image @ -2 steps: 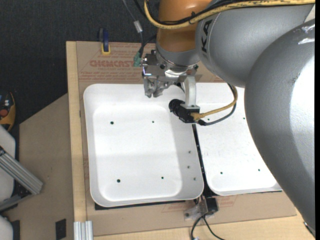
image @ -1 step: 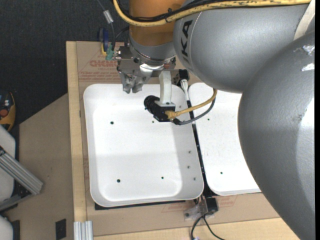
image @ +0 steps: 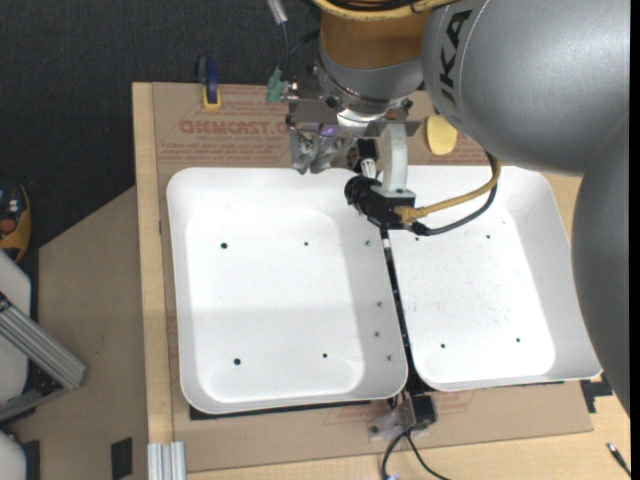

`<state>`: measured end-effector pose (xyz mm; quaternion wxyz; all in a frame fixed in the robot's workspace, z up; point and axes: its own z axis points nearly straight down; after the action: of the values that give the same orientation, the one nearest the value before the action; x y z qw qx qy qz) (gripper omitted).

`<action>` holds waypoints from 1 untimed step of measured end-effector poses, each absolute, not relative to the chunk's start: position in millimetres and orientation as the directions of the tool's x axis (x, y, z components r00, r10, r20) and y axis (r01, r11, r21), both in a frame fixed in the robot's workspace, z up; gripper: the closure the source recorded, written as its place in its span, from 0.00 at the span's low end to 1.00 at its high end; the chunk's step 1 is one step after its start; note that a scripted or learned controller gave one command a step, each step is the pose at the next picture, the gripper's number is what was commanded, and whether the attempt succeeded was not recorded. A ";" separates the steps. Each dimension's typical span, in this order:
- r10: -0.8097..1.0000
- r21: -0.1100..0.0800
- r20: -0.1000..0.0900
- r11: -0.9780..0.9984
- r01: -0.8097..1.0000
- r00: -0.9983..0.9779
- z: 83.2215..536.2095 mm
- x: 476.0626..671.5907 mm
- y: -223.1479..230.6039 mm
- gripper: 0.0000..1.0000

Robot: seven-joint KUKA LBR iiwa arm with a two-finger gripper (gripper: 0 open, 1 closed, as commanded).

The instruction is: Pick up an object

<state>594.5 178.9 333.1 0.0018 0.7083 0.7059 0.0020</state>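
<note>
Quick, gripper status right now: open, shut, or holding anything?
Gripper: cannot be told. It sits above the far edge of the left shallow white bin, under the grey arm's orange band.

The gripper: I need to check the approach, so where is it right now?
In the camera view the gripper sits at the far rim of the left bin, near that bin's right corner, below the orange band.
</note>
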 end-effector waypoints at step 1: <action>1.000 -0.002 -0.001 0.003 1.000 -0.003 244.0 655.6 215.7 1.00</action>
<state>655.6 215.7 244.0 -0.0006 0.7062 0.7080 -0.0011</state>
